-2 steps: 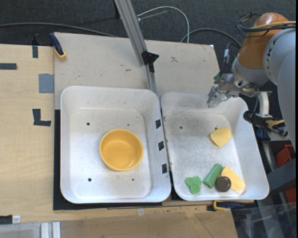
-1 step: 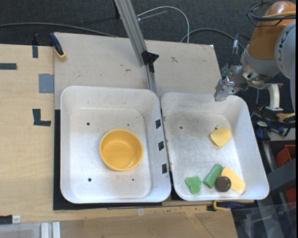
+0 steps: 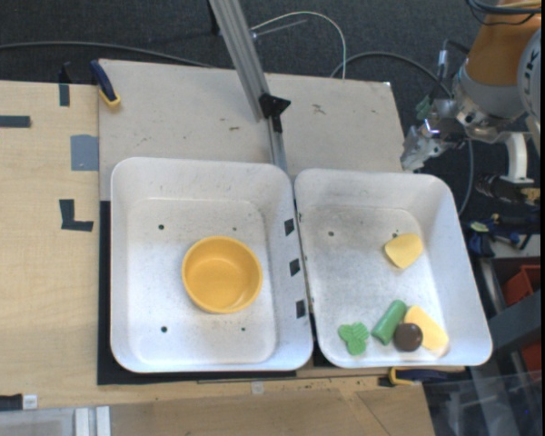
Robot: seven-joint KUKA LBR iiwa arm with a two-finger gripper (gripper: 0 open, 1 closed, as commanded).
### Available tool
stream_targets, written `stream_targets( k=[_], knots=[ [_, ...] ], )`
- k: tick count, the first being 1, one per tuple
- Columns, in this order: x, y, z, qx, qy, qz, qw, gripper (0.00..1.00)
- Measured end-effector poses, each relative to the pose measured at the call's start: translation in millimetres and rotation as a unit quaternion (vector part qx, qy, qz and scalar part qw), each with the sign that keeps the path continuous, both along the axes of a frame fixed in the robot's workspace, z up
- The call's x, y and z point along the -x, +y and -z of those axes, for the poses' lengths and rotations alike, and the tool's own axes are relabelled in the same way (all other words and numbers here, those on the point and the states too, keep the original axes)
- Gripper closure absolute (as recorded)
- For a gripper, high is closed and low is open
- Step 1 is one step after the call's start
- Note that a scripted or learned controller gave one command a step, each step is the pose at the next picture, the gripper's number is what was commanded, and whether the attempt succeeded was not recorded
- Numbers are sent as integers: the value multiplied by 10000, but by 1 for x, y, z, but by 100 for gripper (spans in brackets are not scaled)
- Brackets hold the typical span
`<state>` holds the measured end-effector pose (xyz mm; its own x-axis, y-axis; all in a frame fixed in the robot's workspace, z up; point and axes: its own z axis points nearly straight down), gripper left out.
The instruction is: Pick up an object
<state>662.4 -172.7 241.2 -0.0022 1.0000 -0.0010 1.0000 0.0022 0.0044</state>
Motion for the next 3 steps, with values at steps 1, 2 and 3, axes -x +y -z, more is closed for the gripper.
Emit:
stream_targets(
  k=[1,2,3],
  knots=[
    [-1,0,-47,0,0,3,10000,100],
    [18,53,-27,-13,39,-14,10000,100],
    [42,106,-27,-14,37,-19,10000,100]
  ],
)
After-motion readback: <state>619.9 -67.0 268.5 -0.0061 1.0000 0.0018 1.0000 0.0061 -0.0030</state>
